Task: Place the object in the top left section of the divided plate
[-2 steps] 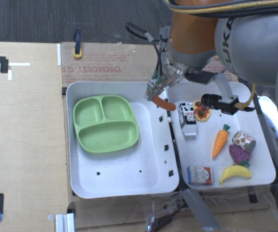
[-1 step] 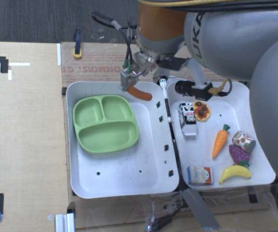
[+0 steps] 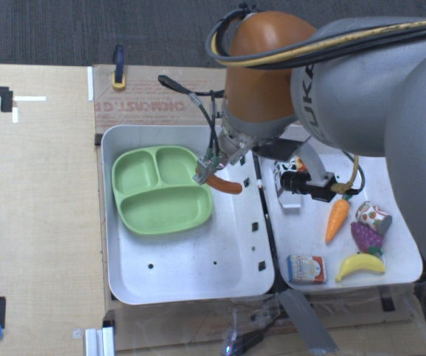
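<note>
Your gripper is gripping an orange sausage, hovering at the green divided plate's right rim.

Left bin: green divided plate sits in the upper-left part, floor below and right of it open. Sausage lies just beside plate's right rim. Right bin crowded along right/bottom: carrot, grapes, banana, carton.
</note>
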You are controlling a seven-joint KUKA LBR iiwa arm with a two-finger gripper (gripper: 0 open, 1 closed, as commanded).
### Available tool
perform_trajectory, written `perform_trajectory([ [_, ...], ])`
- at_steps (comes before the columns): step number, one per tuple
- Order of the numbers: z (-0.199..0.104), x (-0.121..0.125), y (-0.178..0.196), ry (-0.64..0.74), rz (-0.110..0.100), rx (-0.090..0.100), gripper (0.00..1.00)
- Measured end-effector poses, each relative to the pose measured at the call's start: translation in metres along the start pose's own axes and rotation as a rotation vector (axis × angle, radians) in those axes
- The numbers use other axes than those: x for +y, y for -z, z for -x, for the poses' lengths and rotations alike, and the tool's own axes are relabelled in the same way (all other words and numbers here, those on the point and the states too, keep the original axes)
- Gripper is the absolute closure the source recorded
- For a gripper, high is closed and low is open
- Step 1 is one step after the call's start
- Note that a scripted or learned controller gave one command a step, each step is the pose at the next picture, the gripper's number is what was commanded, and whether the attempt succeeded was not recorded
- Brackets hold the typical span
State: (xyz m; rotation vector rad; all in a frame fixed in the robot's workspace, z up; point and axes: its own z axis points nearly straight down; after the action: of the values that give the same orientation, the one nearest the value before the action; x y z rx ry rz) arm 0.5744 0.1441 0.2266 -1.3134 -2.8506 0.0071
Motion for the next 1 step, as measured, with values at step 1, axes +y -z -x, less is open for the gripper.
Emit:
perform_trajectory([
  [1,-0.0049,0.0792,0.0189,-0.22,0.002,-0.002,1.0],
])
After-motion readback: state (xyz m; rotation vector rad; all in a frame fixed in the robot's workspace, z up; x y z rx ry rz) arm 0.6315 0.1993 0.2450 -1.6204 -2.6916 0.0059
